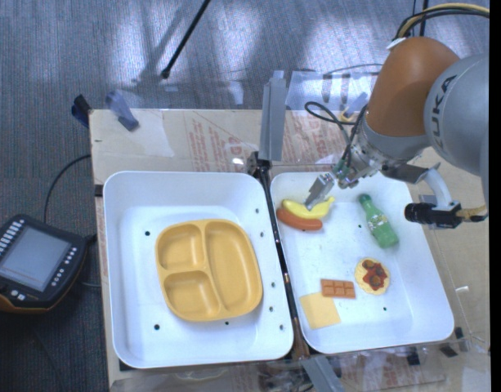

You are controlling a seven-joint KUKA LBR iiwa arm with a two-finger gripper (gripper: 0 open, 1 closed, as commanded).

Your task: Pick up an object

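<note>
In the right bin [413,309] lie a yellow banana [299,209] and a red-orange sausage [300,220], side by side at the far left. My gripper [319,191] hangs just above the banana's right end, its grey fingers pointing down and to the left. A green bottle [378,220] lies to the right of them. Nearer the front sit a small round pizza [372,275], a brown chocolate bar [337,288] and a yellow cheese slice [319,309]. Nothing shows between the fingers.
The left bin [127,211] holds a yellow divided plate [208,269]. The arm's orange band [405,84] and grey body loom over the right bin's far right corner. A teach pendant [33,261] lies on the floor at the left. A metal post [271,125] stands behind the bins.
</note>
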